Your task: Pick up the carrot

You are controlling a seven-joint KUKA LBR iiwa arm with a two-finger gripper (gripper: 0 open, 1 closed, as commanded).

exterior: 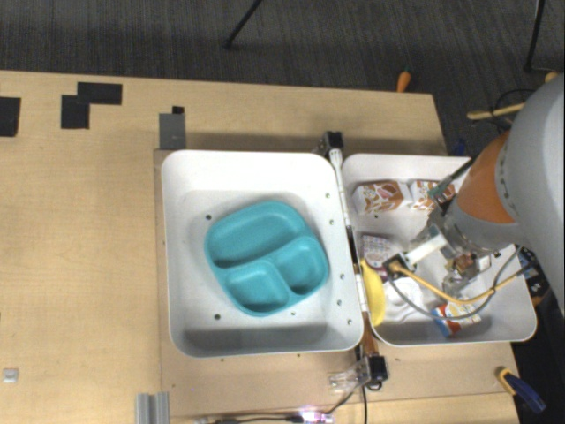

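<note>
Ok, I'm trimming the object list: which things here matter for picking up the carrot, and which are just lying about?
Job: orange-red piece, likely the carrot; pincer; right bin.
Lying about: teal plate; yellow item; snack packets; left bin.

Even, diffuse light falls from above, fairly bright on the counter [79, 237] and brightest on the two white bins [256, 170], whose rims verge on washed out. Shadows are soft: a faint grey one rings the teal tray [265, 254] in the left bin. The far floor [132, 16] reads dim and grainy. Overall sharpness is modest; the arm [538, 166] at right looks soft and slightly blurred.
</note>
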